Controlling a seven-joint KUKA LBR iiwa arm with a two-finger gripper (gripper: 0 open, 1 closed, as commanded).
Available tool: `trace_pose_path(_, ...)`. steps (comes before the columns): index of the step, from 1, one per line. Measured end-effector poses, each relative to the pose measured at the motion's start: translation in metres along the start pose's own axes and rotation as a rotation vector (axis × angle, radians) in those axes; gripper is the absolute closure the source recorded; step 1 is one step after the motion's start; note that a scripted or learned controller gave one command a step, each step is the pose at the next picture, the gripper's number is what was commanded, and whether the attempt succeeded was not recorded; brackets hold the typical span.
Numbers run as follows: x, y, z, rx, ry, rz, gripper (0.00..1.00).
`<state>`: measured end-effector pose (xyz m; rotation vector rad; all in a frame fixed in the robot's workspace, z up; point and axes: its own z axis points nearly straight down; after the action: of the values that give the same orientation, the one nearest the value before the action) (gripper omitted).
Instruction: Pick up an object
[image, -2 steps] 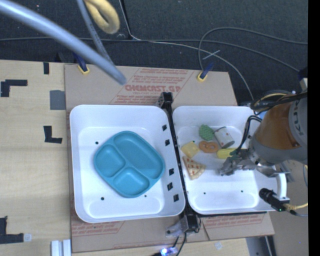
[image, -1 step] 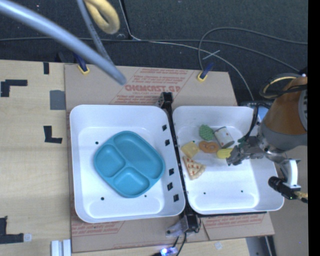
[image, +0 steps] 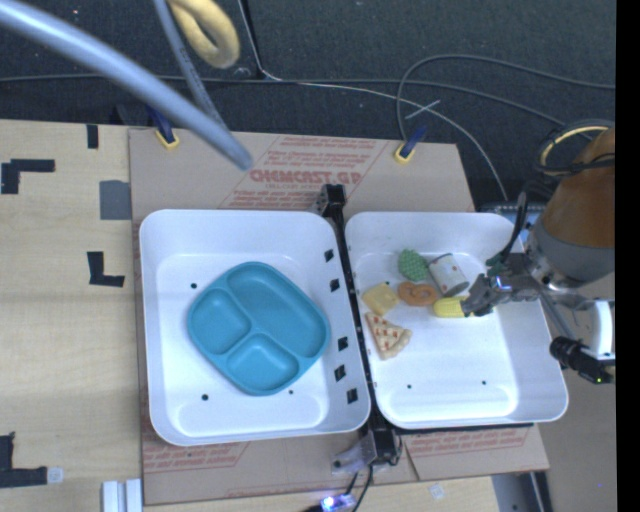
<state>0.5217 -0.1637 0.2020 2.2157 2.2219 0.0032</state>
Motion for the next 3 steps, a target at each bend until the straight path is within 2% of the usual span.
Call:
trace_pose_path(1, 0.002, 0.001, -0.064, -0.002, -0.001, 0.001, 1.00)
trace_pose_path(3, 0.099, 0.023, -0.039, 0.006, 0.002, -0.003, 1.00)
